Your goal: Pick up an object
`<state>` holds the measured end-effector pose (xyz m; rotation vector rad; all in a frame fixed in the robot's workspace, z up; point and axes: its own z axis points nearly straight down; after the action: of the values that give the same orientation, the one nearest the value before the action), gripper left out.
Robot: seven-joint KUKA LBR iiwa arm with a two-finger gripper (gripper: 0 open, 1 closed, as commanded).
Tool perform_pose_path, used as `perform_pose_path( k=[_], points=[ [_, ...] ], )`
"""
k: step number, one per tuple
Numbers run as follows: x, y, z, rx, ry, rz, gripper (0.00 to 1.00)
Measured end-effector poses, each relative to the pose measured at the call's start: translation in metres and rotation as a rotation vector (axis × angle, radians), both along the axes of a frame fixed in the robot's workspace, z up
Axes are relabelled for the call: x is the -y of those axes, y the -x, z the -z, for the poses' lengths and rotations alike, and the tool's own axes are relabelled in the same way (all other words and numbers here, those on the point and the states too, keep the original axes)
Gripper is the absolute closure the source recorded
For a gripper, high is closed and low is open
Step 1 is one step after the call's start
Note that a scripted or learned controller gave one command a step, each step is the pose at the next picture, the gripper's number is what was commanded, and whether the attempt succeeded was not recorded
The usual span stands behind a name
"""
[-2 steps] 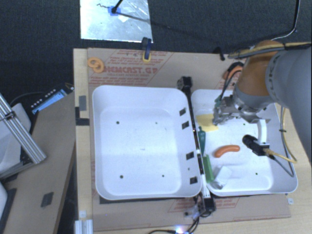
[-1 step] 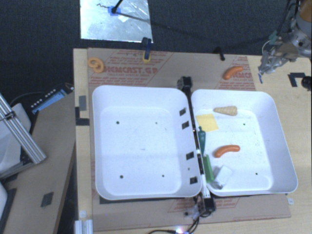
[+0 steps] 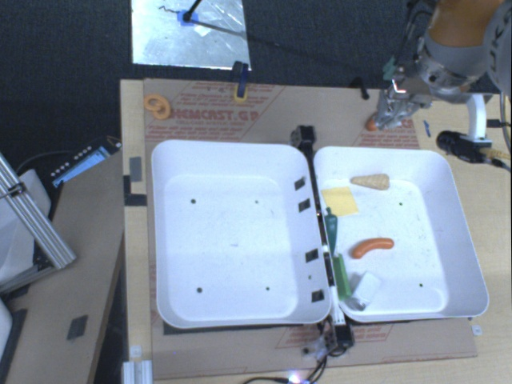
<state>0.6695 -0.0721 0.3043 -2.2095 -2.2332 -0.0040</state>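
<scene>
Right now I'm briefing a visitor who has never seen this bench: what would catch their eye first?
The two white bins side by side: the left bin bare white, the right bin holding a yellow square, an orange sausage-shaped piece, a tan wedge and a green tool along its left wall. Next, the grey arm's gripper hanging over the cardboard behind the right bin.
</scene>
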Motion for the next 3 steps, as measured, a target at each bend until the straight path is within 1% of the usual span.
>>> perform_pose_path(
  k=[1, 2, 3],
  points=[
    [-0.075, 0.000, -0.010, 0.002, 0.000, 0.001, 1.00],
    [-0.153, 0.001, -0.001, 0.001, -0.001, -0.001, 1.00],
    [-0.218, 0.001, 0.004, 0.000, -0.001, 0.001, 1.00]
  ],
)
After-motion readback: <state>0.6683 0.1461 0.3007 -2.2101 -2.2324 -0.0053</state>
